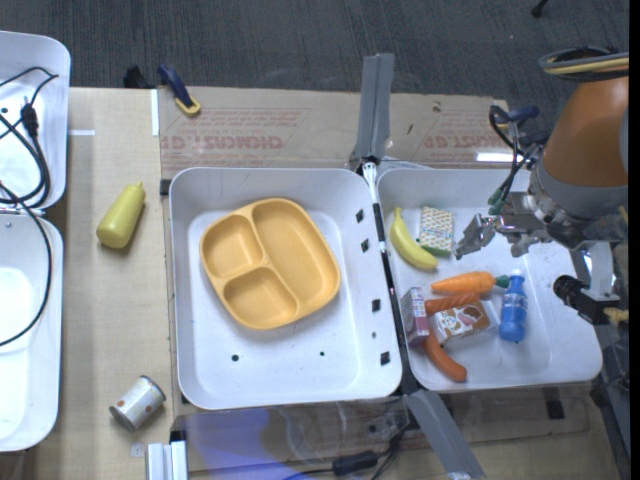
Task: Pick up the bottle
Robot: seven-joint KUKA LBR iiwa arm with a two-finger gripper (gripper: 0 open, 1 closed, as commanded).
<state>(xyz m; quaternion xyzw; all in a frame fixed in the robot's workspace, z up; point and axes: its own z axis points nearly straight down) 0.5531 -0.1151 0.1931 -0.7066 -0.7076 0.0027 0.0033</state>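
While the bottle [513, 310] lies in the right bin [575, 368], the fingers [478, 236] hover open, holding nothing.

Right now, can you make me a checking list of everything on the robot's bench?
Surface: wooden bench bearing two white bins side by side.
Job's things: blue bottle upright in the right bin, beside the carrot.
Clutter: banana, snack box, sausage and small packet in the right bin; yellow divided plate in the left bin; yellow squeeze bottle and tin can on the bench.
End effector: above the right bin's far side, apart from the bottle.
Cables: black cable at left.
Surroundings: dark floor.
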